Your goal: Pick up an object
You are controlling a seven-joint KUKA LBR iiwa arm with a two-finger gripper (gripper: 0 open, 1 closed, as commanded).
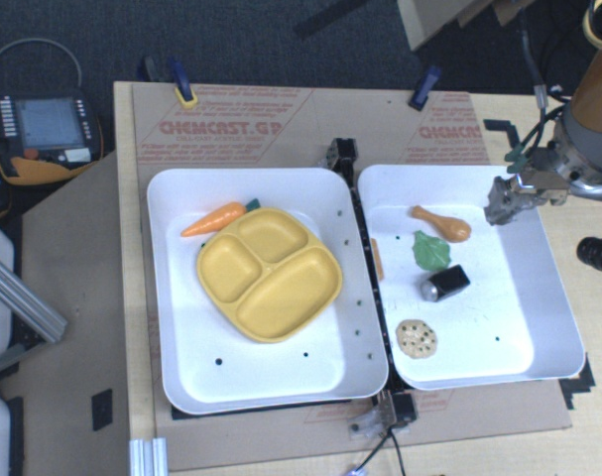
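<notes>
Drumstick (pixel 442 223) in right bin (pixel 539 296), upper part, long axis running upper-left to lower-right: thin bone end at upper-left, fat end lower-right, pointing toward tool side. Closest obj to tool (pixel 503 204), which hangs just right of fat end, slightly further up the view, over bin's upper-right area near its rim. So approach prob: short shift left + a bit toward near side, then down; fingers would need to straddle across the long axis, i.e. close along the upper-right/lower-left line.

Below drumstick, near it: green leafy piece (pixel 431 252). Just below that, touching or nearly so: black & silver cylinder (pixel 446 283), lying on its side, axis roughly left-right w/ slight tilt. Cookie (pixel 417 338) further down, apart from the rest. All further from tool than drumstick.

Tool state: can't tell how far open, too small/blurred at this angle; nothing seen held.

Left bin (pixel 172 266): yellow divided plate (pixel 269 274) w/ carrot (pixel 212 219) against its upper-left edge. Well apart from tool, across the divider; poor candidates from here. Both bins on cardboard-covered surface (pixel 281 117).
</notes>
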